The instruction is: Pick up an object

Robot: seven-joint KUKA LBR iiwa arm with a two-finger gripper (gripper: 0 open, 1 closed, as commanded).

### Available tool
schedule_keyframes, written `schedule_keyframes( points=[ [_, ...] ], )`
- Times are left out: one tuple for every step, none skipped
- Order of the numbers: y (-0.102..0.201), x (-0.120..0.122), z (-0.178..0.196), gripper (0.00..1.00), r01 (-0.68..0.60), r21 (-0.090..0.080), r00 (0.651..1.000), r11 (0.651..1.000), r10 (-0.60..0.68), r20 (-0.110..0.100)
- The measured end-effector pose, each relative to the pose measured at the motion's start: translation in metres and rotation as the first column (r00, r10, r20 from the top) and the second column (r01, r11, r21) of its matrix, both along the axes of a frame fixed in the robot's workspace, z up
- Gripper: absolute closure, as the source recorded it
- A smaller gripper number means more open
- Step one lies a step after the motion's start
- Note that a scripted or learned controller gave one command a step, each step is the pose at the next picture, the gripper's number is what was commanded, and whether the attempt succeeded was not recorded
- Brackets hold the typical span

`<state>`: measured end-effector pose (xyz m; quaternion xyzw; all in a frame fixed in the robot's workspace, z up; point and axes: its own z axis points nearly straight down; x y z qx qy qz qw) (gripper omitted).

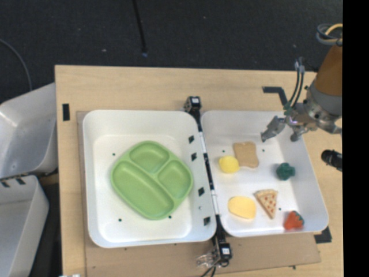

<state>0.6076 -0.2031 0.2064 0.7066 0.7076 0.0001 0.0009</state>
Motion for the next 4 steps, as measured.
schedule_keyframes(
  points=[
    [0.0, 0.01, -0.05, 0.0, -0.002, 0.0, 1.0, 1.0, 0.002, -0.003],
    [-0.001, 0.01, -0.101, 0.0, 0.0, -0.001, 1.0, 1.0, 0.0, -0.002],
    [-0.002, 0.011, -0.087, 1.0, -0.001, -0.003, 1.0, 1.0, 0.001, 0.004],
    [0.005, 0.017, -0.029, 1.0, -0.002, -0.001, 1.0, 1.0, 0.002, 0.006]
  ],
)
